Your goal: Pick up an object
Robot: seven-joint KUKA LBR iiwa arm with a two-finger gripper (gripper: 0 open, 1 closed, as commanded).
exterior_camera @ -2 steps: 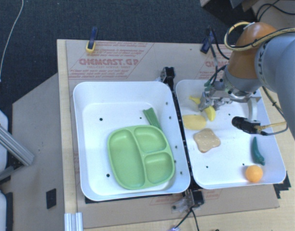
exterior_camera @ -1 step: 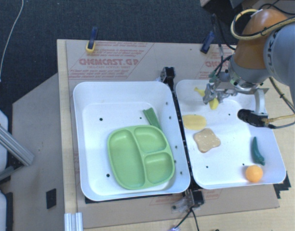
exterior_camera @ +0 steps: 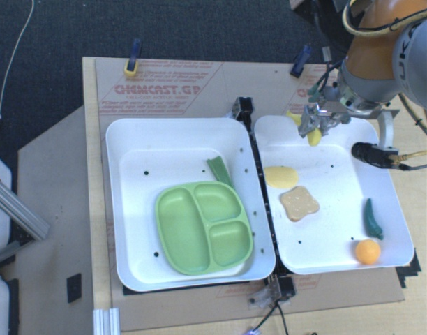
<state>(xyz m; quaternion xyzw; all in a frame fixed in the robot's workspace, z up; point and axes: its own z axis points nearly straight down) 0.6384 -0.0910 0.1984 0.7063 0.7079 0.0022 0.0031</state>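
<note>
Two white bins on desk. Gripper clenched on yellow banana-like item over right bin; lemon slice, bread slice, orange, green pepper nearby.

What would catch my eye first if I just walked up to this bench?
Likely the big green divided plate filling much of the left bin. Next, the grey and orange arm at upper right, its gripper at the far edge of the right bin with something yellow at its tip. An orange ball glows in that bin's near corner.

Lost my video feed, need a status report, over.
Gripper at right bin's far edge, yellow object between fingers. Slice, orange, green pepper untouched. Path clear.
</note>
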